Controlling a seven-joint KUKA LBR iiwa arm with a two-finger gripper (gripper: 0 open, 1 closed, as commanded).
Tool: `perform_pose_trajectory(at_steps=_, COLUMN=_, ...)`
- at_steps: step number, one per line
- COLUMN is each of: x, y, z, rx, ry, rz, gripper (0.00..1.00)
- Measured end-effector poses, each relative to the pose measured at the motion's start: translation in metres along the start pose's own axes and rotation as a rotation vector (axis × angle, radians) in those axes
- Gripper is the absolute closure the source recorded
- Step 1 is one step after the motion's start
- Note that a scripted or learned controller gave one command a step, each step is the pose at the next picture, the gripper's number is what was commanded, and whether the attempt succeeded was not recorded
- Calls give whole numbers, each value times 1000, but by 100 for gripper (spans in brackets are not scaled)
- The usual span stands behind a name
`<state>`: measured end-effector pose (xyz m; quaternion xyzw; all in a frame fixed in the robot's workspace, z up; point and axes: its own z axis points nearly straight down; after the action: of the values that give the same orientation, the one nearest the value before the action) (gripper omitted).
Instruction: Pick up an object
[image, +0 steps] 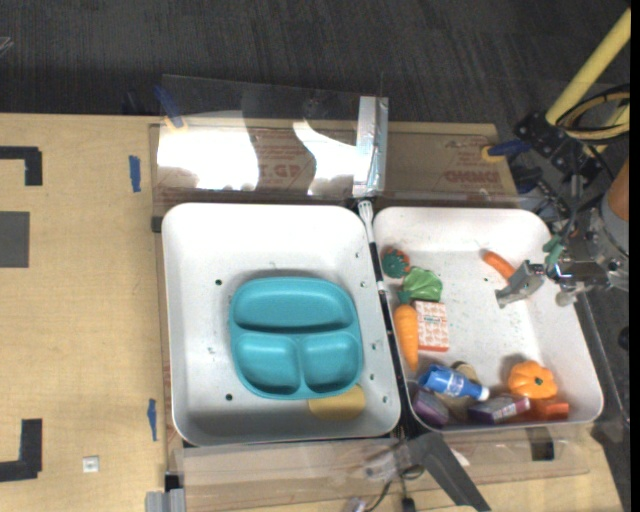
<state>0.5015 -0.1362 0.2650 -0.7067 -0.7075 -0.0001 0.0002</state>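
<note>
Evidently the tool (535, 280) hangs at the right bin's (470, 216) right edge, nothing visibly between its fingers (whether they are spread I cannot tell). The pickable toys crowd that bin's left wall and near corner: a carrot (406, 334), a small box (432, 327), a blue bottle (447, 381) and a pumpkin (532, 378). An orange piece (497, 263) lies nearest. The left bin (195, 300) carries a teal tray (295, 335), well apart.

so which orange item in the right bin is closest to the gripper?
The small orange piece near the bin's upper right, just left of the gripper. The carrot lies by the left wall, and the pumpkin sits near the bottom edge, both farther off.
</note>
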Motion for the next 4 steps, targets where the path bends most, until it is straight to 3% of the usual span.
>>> perform_pose_trajectory(at_steps=1, x=-26, y=89, z=-35, rx=-4, ry=-2, rz=-28, gripper=0)
perform_pose_trajectory(at_steps=2, x=-39, y=62, z=168, rx=8, ry=1, rz=194, gripper=0)
perform_pose_trajectory(at_steps=3, x=-6, y=167, z=119, rx=-5, ry=0, rz=287, gripper=0)
perform_pose_trajectory(at_steps=4, x=-43, y=128, z=167, rx=-4, ry=7, rz=335, gripper=0)
